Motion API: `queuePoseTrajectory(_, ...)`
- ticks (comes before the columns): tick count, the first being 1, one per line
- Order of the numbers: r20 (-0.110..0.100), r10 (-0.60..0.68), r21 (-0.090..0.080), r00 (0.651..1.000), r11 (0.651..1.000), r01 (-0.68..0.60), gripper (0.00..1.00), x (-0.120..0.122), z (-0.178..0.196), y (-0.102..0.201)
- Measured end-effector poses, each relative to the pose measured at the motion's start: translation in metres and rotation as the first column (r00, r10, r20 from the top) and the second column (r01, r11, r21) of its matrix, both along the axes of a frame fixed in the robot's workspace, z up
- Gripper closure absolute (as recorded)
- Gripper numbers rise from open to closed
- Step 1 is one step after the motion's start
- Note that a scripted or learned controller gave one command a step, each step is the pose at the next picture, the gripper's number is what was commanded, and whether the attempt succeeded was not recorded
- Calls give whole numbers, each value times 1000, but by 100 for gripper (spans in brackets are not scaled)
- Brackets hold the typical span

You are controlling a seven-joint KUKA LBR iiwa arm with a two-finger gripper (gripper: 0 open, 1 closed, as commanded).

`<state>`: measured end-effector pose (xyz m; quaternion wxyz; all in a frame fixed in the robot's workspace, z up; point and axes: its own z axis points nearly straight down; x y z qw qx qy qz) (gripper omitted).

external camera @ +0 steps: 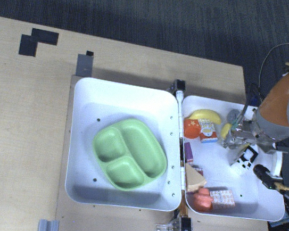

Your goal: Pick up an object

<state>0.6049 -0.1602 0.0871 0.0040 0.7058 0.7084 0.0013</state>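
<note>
Gripper [236, 138], grip state unclear, hangs over the right bin [273, 209] beside a banana [205, 115]; green plate [130, 152] fills the left bin [80, 129].

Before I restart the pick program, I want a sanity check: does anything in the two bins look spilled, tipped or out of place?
Nothing looks spilled or damaged. The green divided plate lies askew in the left bin. In the right bin, a purple item sits against the dividing wall, and the other small things crowd that side.
</note>
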Motion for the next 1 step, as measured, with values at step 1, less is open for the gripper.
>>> queuePoseTrajectory(1, -2, 0, 2, 1000, 1000, 0, 0, 0, -1, 1)
